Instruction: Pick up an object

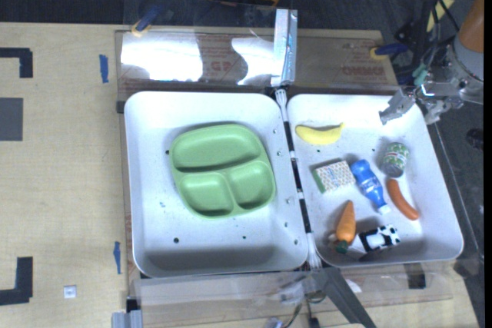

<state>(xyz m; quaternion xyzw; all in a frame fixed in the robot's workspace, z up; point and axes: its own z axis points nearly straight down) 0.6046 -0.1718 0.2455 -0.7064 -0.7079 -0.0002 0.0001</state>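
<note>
Bench carried two white bins side by side | left bin held green divided tray; right bin held graspable clutter: banana, bottle, carrot | gripper hovered at far rim, nothing held; finger state untellable

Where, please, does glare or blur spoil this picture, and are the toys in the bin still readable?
In the camera view, strong glare whitens the clear panel behind the left bin; the green tray shows soft sheen only; the banana, carrot and blue bottle in the right bin read clearly though slightly soft; the gripper at that bin's upper right corner is blurry.
</note>
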